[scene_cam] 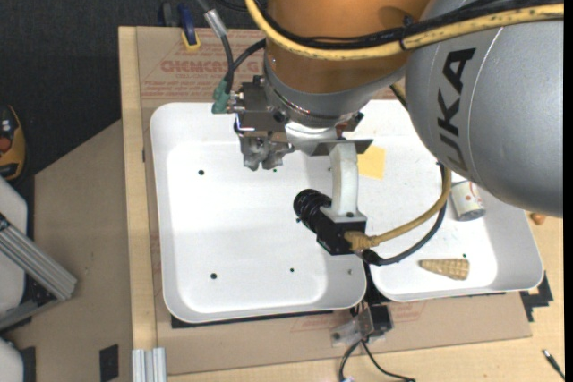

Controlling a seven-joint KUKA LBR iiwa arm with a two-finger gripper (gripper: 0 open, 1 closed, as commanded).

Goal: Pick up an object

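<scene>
Two pieces of writing can be read. On the grey arm (501, 76), up and to the right of the gripper (264, 152), stand large black letters; "UKA" is plain to see (the start of the word runs off behind the curve of the casing). On the brown cardboard sheet (179, 67) under the bins, just beyond the gripper toward the far edge of the bench, a line of red print begins "CHEMC"; the orange band covers the rest, and the smaller red lines below it are too fine to read.
</scene>
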